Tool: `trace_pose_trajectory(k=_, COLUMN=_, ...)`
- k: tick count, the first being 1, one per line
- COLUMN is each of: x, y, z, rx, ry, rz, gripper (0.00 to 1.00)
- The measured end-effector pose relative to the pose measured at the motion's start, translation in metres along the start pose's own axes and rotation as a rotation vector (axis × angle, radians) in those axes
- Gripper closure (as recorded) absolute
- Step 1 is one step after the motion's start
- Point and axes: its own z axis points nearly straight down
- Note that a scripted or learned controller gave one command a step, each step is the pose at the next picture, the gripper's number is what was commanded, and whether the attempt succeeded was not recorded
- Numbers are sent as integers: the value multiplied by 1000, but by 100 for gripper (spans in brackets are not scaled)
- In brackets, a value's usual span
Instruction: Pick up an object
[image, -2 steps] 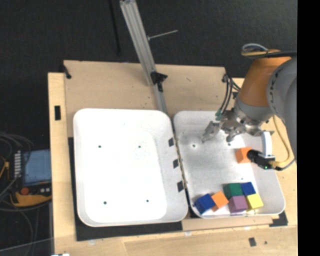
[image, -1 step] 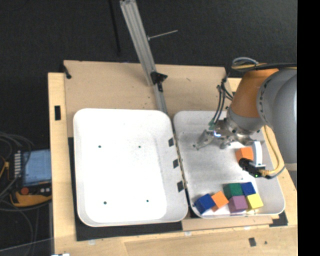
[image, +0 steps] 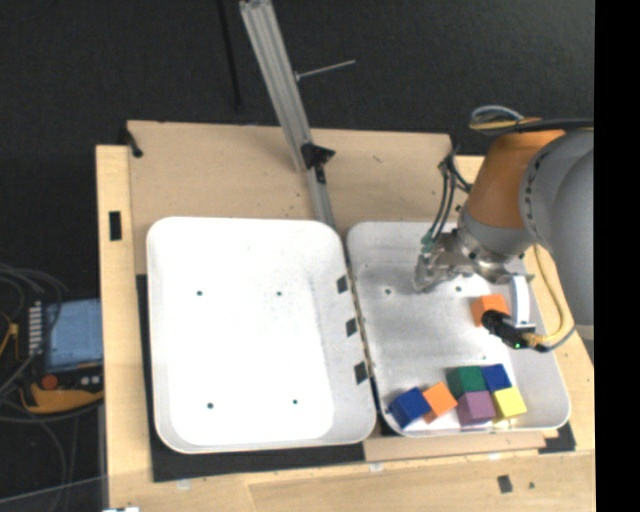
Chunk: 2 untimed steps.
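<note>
The grey arm with the orange band (image: 515, 190) is seen reaching over the right-hand shallow white plastic bin (image: 400, 330), and its two-finger tool (image: 432, 272) is held low over bare bin floor near that bin's far edge. Whether the tool is released or clenched cannot be told, and nothing is seen grasped in it.

The things to be picked are found elsewhere in the right-hand bin. A cluster of small cubes is gathered at the bin's near edge: a blue cube (image: 408, 405), an orange cube (image: 439, 399), a purple cube (image: 477, 407), a green cube (image: 466, 381), a second blue cube (image: 495, 376) and a yellow cube (image: 510, 402). Another small orange block (image: 490, 307) is seen at the bin's right side, close under the arm.

The main risk is judged to be a closure on nothing, since the tool is placed well apart from every cube. If the cluster were approached instead, a finger could be blocked by a neighbouring cube, because the cubes are packed touching or nearly so. Cubes could also be pushed against the bin's near wall and tipped rather than gripped. The lone orange block, partly hidden by the wrist, could be knocked aside.
</note>
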Motion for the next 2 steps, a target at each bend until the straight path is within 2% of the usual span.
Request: trace_pose_trajectory(k=2, x=1, y=19, z=-96, rx=-3, ry=1, rz=-10, gripper=100)
